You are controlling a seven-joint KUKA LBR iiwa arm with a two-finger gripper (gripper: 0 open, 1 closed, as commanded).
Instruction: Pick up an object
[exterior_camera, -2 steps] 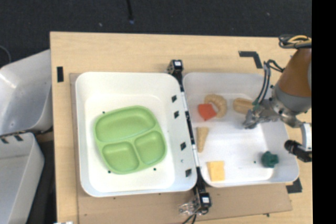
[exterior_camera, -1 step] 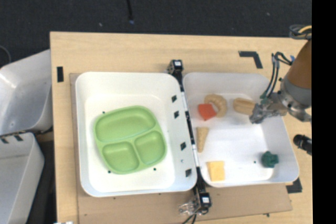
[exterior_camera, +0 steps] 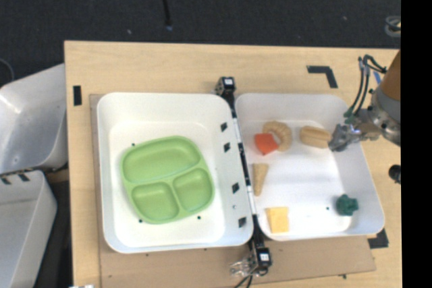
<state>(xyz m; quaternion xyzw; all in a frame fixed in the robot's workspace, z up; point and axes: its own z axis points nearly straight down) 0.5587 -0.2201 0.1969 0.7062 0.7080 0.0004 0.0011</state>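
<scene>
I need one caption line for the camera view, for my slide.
Gripper hovers beside a tan roll in the right bin; green divided plate lies in the left.

Bright, even overhead light; soft shadows; slight blur; dark surround

A robotics lab: a plywood bench bearing two white bins, black corner markers and cabling.
</scene>
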